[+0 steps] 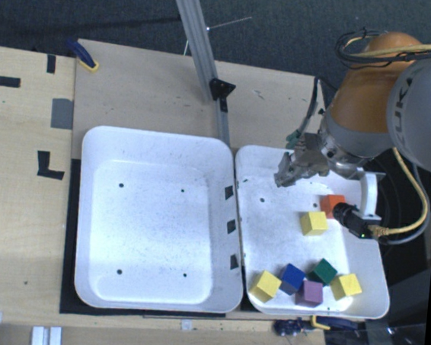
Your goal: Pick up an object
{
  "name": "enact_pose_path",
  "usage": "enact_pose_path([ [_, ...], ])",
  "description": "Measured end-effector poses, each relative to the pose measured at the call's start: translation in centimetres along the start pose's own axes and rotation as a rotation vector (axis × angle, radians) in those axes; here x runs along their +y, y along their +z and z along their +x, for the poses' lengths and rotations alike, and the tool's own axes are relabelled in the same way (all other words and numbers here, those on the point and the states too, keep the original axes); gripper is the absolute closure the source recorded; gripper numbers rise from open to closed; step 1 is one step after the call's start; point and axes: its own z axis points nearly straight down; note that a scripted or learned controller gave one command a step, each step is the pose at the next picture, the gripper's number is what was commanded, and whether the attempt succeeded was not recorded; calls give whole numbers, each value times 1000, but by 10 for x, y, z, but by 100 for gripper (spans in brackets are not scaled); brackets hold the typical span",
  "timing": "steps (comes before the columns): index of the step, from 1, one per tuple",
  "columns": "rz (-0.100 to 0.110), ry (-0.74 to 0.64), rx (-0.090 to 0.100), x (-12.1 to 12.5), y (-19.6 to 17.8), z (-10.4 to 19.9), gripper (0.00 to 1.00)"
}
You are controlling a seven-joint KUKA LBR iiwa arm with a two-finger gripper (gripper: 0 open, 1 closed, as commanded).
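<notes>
Gripper (286,175) sits over the far-left part of the right bin (270,235), hanging off the grey arm (428,83) with its orange band (370,88) coming in from the right. Can't tell whether the tips are spread or pressed together; nothing visibly between them. All candidate blocks are in that same right bin, none touching the gripper. Closest: orange block (332,202), just to the gripper's right and slightly nearer the camera, partly tucked under the wrist hardware. Next, a yellow cube (313,223) right of the gripper and further toward the near edge, apart from the orange one. The rest are clustered well away from the gripper along the bin's near rim: yellow block (266,286) almost straight below the gripper in frame, then going right a blue block (292,278), purple block (311,293), green block (325,271) and another yellow block at the corner (347,286). Blue, purple and green are touching or nearly so; exact contact unclear. Left bin (149,222) lies on the gripper's left, butted up against the right bin. A grey metal post (199,32) angles up from the bench behind the bins, up-left of the gripper.
</notes>
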Motion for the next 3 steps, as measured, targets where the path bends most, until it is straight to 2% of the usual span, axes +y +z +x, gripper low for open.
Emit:
enact_pose_path([
  [2,1,0,0,-48,21,77,100],
  [3,0,-2,1,-74,11,115,100],
])
